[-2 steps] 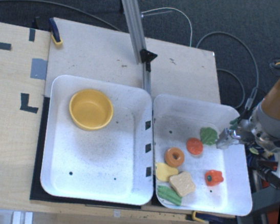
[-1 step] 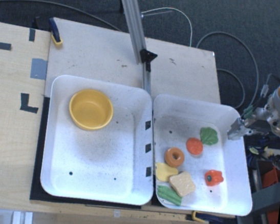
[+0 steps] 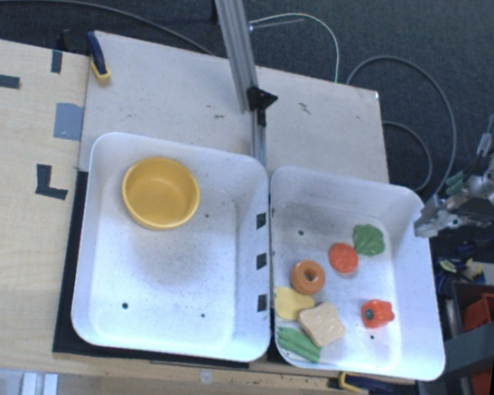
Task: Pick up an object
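The right bin (image 3: 410, 206) holds several toy foods: a green leafy piece (image 3: 369, 239), a red-orange round piece (image 3: 343, 258), a brown donut (image 3: 308, 276), a red pepper (image 3: 377, 313), a yellow piece (image 3: 290, 302), a tan bread slice (image 3: 321, 323) and a green bean pod (image 3: 298, 344). My gripper (image 3: 432, 221) hangs at the right bin's upper right rim, off to the right of the green piece and apart from every object. Nothing shows between its tips.
The left bin (image 3: 94, 244) holds a yellow bowl (image 3: 160, 192) in its upper left part. A grey metal post (image 3: 237, 31) slants down to the seam between the bins. Cables lie on the dark floor behind the bench.
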